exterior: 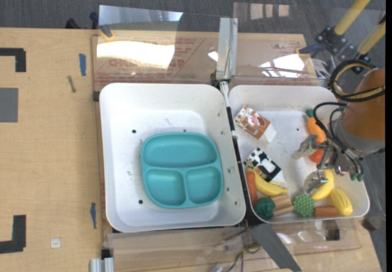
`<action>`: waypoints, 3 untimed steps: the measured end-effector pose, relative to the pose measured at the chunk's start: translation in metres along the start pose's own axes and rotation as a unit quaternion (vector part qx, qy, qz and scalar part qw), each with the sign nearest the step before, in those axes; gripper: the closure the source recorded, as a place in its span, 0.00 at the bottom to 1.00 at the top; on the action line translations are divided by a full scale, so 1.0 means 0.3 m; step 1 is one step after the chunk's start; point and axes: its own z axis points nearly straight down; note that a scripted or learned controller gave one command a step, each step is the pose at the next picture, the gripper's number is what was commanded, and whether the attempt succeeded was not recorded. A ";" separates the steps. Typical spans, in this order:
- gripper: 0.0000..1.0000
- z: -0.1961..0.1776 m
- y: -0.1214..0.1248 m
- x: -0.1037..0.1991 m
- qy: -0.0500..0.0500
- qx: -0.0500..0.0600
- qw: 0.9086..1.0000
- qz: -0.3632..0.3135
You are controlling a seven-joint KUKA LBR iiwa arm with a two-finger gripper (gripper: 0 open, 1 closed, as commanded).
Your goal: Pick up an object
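Hand fingers spread over right bin, two bananas, one teal tray

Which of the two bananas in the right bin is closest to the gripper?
The banana right under the gripper, near the bin's right side. The other banana lies further left, beside the black-and-white toy.

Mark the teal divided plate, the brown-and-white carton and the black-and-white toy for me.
Teal plate [181, 168]: camera view, the ridge where its three sections meet.
Carton [252, 122]: camera view, middle of its printed top face.
Black-and-white toy [263, 164]: camera view, centre of its body.
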 end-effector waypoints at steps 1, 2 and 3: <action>0.00 0.004 0.093 -0.240 -0.002 -0.001 0.999 0.049; 0.00 -0.001 -0.076 0.095 0.001 0.001 1.000 0.028; 0.00 -0.003 0.032 0.131 -0.002 0.001 0.999 0.032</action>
